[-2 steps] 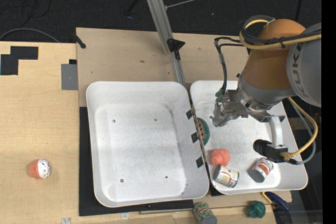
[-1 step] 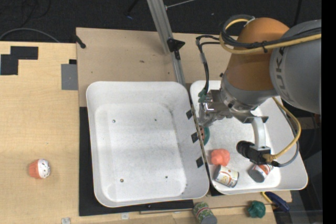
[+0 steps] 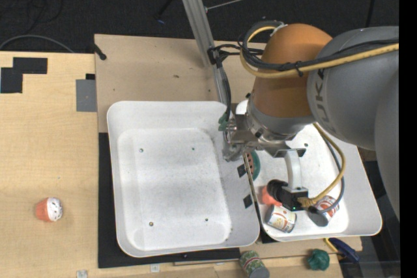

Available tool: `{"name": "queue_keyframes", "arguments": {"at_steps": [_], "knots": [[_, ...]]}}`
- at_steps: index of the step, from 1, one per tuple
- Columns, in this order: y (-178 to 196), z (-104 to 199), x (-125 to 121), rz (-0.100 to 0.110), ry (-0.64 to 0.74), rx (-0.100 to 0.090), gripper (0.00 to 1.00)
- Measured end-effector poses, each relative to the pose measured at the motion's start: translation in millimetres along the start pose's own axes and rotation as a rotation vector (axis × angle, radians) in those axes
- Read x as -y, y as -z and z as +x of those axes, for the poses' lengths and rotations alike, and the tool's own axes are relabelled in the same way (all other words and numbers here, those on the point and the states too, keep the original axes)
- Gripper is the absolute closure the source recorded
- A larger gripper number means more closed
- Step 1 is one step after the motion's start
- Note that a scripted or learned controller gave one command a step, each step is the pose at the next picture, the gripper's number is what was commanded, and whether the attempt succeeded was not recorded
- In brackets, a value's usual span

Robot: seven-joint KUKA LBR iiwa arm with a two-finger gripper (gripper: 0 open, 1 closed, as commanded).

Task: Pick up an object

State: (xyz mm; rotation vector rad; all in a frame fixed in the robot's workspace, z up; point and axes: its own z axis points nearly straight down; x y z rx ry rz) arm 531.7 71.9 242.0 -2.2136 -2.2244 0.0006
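— Biggest first: grey arm with the orange band stretched over the right-hand shallow white bin, gripper low by the wall shared with the left-hand shallow white bin. Apart or together?

— Cannot tell; tucked under the wrist. No sign of anything held.

— Nearest target?

— Probably the dark green round piece, just beside the gripper, close against that shared wall inside the right-hand bin. Awkward spot: better to come straight down, stay off the rim, centre over the piece before closing.

— Easier picks?

— Perhaps the small white-and-red can near the front of the same bin, or the red-and-white can just beyond. Rounded, likely to roll: grip across the narrow width, lift slowly.

— And the orange-and-white ball?

— Out on the pale wooden bench, well apart from both bins. Best left alone.
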Motion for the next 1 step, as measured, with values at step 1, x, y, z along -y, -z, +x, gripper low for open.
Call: {"name": "queue_keyframes", "arguments": {"at_steps": [1], "knots": [[0.0, -2.7, -0.3, 0.000, -0.003, 0.002, 0.00]]}}
